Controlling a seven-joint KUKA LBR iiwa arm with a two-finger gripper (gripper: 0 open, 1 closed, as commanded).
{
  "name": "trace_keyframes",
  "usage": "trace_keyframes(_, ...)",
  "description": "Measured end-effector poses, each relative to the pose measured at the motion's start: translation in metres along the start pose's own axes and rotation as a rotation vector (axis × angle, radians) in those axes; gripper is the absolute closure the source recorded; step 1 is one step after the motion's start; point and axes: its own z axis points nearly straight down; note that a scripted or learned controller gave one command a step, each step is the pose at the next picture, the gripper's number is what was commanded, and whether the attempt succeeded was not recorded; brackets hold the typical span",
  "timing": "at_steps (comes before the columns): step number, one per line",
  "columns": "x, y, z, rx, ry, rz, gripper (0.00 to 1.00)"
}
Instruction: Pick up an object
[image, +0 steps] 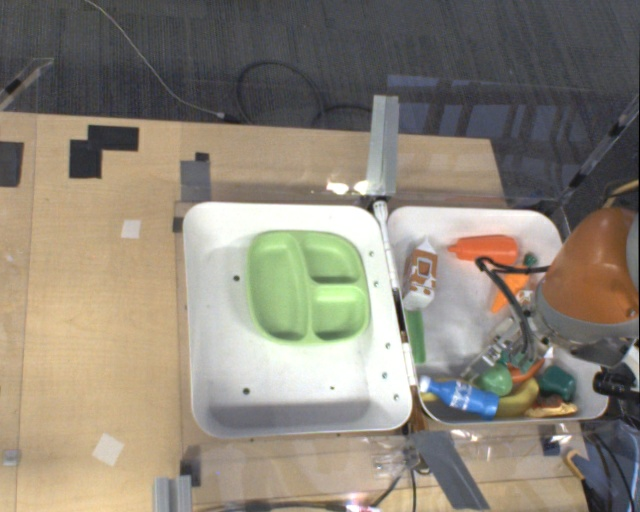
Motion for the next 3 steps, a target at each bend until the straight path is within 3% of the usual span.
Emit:
trace_keyframes(1,-0.005,0.003,-0.014,-0.008,-0.016,-0.003,1.00)
trace_keyframes(2,-0.039,-0.040,-0.135,0.004,0.002,-0.375,1.00)
trace_keyframes(3,-0.047,-0.037,-0.076,0.000,0.011,-0.951,1.00)
